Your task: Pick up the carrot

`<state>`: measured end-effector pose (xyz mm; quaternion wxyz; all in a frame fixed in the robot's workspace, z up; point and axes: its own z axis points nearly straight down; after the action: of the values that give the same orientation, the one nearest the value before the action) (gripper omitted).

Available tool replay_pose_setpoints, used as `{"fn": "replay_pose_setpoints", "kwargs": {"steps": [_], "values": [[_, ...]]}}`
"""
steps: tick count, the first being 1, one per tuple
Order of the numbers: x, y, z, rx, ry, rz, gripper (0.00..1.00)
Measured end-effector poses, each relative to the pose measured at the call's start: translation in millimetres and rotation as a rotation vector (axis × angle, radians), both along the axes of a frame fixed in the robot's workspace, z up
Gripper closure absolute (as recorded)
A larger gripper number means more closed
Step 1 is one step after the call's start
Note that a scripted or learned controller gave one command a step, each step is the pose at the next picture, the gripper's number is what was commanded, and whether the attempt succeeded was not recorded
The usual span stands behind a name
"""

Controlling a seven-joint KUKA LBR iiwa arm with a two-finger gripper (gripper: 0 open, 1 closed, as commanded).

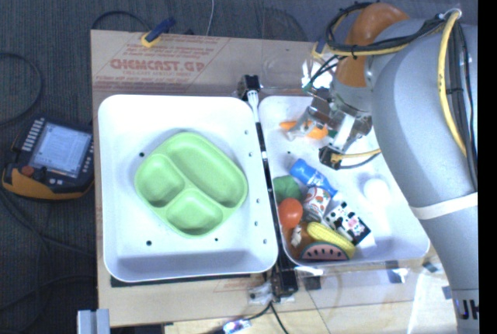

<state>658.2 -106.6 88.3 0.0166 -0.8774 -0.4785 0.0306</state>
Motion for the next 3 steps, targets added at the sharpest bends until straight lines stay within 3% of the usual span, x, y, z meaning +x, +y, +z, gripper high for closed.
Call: {"fn": "replay_pose_setpoints", "kwargs": {"steps": [1, 2, 3], "values": [[4, 2, 11, -0.002, -0.018, -0.003, 1.00], [-67, 3, 4, -0.006, -0.085, -0.041, 1.00], [11, -104, 130, -0.012, -0.078, -0.013, 1.00]]}}
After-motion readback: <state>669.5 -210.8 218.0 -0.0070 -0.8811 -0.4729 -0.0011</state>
